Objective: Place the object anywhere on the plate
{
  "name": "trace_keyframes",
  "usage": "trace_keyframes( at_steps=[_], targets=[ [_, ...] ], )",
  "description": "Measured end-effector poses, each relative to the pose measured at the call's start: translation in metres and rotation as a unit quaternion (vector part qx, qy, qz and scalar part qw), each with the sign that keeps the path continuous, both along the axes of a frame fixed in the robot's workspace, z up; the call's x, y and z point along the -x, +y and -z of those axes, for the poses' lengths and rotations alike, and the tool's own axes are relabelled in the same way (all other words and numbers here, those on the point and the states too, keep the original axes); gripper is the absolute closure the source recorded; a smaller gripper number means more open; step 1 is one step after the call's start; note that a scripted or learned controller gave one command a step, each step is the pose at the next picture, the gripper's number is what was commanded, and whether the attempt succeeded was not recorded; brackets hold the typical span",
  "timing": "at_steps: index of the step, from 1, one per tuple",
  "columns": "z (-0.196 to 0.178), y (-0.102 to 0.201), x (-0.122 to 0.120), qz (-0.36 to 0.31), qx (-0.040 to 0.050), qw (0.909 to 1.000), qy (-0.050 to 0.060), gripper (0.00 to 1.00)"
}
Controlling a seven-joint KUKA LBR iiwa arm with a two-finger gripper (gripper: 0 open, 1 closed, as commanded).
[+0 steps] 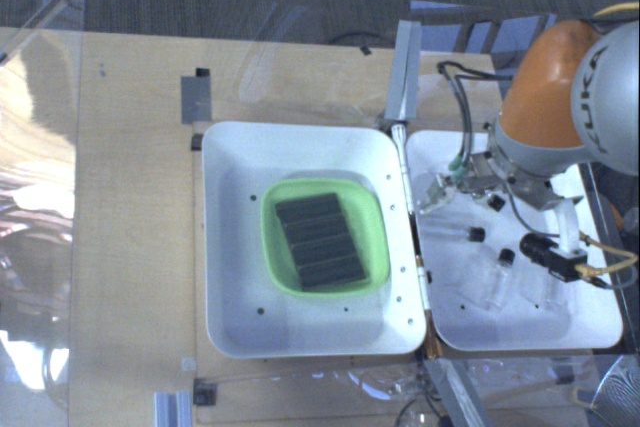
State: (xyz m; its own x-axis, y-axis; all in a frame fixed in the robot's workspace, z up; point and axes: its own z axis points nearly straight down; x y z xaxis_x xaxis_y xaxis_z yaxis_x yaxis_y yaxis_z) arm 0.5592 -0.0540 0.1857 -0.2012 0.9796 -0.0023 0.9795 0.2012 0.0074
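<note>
Wooden bench top, pale and seen from above at a slant, carries two shallow white plastic bins side by side, with dark grey carpet beyond its far edge. Glare from a clear sheet washes over the bench's left side. Left white bin, square with rounded corners, holds a lime-green square plate with a raised rim, sitting roughly in the bin's middle. On that green plate lies a dark grey ribbed rectangular block, flat, turned slightly off square to the plate's edges, its surface crossed by several parallel grooves. It lies wholly within the plate's rim. A grey metal upright post stands at the far end of the seam where the two bins meet. Right white bin has a few small dark bits scattered on its floor, too small to identify. Above the right bin's far half hangs the grey robot arm with a rounded orange band, reaching in from the right, with black cables looping around it. The two-finger gripper below the wrist sits near the right bin's left wall, well apart from the ribbed block; whether it is parted or closed cannot be told, and nothing is visibly held in it.
</note>
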Motion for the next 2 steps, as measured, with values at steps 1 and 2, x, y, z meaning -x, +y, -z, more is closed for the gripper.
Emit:
trace_keyframes(
  at_steps=[1,2],
  targets=[
    [-0.016,-0.045,0.045,-0.044,0.0004,0.999,0.001,0.0],
    [-0.026,0.039,0.059,-0.017,-0.0006,0.9999,0.001,0.0]
  ],
)
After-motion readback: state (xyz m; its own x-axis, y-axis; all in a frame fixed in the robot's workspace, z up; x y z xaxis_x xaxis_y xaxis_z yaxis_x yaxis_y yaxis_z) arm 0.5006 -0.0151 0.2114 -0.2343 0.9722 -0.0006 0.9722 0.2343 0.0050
